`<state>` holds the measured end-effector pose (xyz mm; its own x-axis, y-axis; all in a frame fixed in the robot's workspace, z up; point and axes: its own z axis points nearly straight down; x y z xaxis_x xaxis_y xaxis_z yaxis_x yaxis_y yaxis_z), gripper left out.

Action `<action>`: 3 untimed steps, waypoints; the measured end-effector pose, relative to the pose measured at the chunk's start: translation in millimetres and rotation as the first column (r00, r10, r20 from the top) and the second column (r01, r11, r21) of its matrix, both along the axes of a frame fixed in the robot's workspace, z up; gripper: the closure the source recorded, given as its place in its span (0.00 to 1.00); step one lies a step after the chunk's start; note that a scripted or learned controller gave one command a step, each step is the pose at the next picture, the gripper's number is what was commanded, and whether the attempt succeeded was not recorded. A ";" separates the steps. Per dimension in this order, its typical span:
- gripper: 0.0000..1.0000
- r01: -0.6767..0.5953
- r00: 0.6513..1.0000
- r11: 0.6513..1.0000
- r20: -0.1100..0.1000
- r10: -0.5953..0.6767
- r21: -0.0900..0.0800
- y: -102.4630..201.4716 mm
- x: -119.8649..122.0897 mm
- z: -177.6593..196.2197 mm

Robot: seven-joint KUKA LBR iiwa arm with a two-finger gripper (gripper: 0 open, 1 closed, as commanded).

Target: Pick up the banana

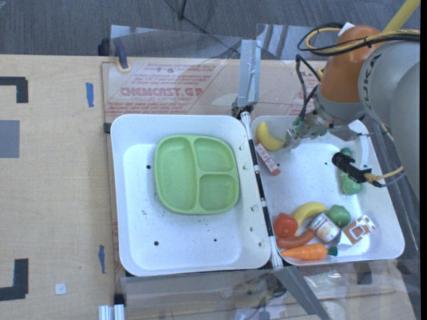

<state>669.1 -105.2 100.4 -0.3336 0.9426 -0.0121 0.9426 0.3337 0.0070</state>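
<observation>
A yellow banana (pixel 267 137) lies curved in the far left corner of the right bin (pixel 387 245), close to the bin's wall. My gripper (pixel 293 137) is low in the bin just to the right of the banana, its tip at the banana's right end. I cannot tell whether it touches the fruit. A second yellow banana-like piece (pixel 309 211) lies near the front of the same bin, among other toy food.
A small red and white box (pixel 267 159) lies just in front of the banana. At the bin's front sit a tomato (pixel 285 225), carrot (pixel 307 252), can (pixel 325 227), green pepper (pixel 339 214) and carton (pixel 358 229). A green divided plate (pixel 197 174) fills the left bin (pixel 133 245).
</observation>
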 end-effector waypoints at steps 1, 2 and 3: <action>0.00 0.000 1.000 1.000 -0.002 0.000 0.001 0.6 -0.4 -0.4; 0.00 -0.026 1.000 1.000 -0.009 0.026 0.003 2.3 -1.3 -9.4; 0.00 -0.026 1.000 1.000 -0.011 0.026 0.004 2.8 -1.9 -11.4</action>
<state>667.1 -102.5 89.0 -0.3585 0.9335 -0.0047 0.9335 0.3585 -0.0018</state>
